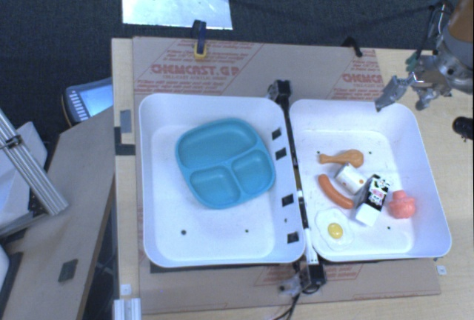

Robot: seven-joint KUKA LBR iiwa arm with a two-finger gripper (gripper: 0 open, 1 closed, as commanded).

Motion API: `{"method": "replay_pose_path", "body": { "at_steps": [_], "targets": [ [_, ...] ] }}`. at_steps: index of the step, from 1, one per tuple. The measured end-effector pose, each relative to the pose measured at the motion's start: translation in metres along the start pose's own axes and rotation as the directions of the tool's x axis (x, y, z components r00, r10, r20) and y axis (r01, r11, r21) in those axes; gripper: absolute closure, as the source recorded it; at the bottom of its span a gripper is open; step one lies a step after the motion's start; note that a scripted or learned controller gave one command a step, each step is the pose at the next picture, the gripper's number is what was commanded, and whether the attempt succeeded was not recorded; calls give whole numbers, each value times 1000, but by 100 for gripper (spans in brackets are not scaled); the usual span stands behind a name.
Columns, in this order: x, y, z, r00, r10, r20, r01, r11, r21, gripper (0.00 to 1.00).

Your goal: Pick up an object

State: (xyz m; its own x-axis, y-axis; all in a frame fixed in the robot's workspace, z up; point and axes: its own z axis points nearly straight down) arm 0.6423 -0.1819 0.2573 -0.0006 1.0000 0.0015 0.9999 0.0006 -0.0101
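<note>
Here, right bin [415, 155] holds toy foods (sausage [335, 192], egg [334, 226])

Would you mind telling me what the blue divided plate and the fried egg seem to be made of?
The blue divided plate looks like moulded plastic with a matte finish: even colour, rounded compartment walls, only soft shine. The fried egg appears to be a toy, probably plastic or rubber: flat white with a neat yellow dome. Its exact material is hard to tell.

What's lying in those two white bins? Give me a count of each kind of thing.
Blue plastic divided plate: 1
Toy chicken drumstick: 1
Orange toy sausage: 1
Toy fried egg: 1
Small white cylinder: 1
Black-and-white carton: 1
Pink rounded toy: 1
Total: 7
</note>
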Motion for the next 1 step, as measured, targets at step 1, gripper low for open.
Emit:
{"method": "replay_pose_path", "body": {
  "at_steps": [1],
  "targets": [
    [1,2,-8,1000,-3,2,3,1000,-12,0]
  ]
}}
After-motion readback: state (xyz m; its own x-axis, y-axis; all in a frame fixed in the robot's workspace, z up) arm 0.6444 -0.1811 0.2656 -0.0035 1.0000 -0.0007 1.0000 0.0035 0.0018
